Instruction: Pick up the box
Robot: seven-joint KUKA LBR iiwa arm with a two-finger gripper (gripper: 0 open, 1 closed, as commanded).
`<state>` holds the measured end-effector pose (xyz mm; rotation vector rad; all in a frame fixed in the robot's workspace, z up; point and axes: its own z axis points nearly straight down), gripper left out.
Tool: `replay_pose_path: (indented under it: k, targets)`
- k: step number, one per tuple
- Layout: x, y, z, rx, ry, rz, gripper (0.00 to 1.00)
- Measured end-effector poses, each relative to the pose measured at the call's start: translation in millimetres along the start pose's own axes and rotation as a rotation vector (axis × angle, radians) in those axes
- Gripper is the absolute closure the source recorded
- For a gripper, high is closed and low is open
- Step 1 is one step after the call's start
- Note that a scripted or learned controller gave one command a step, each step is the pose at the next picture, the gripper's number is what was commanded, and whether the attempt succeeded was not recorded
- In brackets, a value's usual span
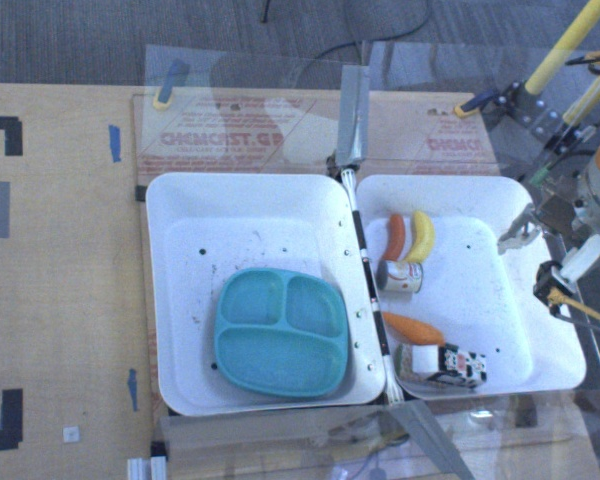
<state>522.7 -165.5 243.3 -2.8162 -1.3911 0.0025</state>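
Observation:
The box (450, 363) is small, with white, black and red print. It lies flat at the near edge of the right bin (540, 358), just in front of an orange carrot (412, 327). My gripper (521, 232) hangs over the right side of that bin, well to the right of the box and farther back, apart from every object. The grey arm (580, 218) enters from the right edge, and cables partly hide it.
The right bin also holds a reddish sausage (395, 236), a yellow banana (420, 236) and a small can (401, 277) near its left wall. A teal divided plate (280, 334) lies in the left bin (180, 218). A metal divider (353, 118) stands behind the bins.

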Motion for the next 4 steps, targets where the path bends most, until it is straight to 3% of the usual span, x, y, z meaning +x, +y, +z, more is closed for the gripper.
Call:
replay_pose_path:
  k: [1, 2, 3, 4]
  targets:
    - [41, -28, 155, -0.009, 0.006, -0.172, 0.0]
    - [-48, -13, 156, -0.007, 0.002, -0.065, 0.0]
    - [37, -30, 48, 0.0, 0.001, -0.178, 0.0]
    - [41, -44, 154, 0.0, 0.001, -0.053, 0.0]
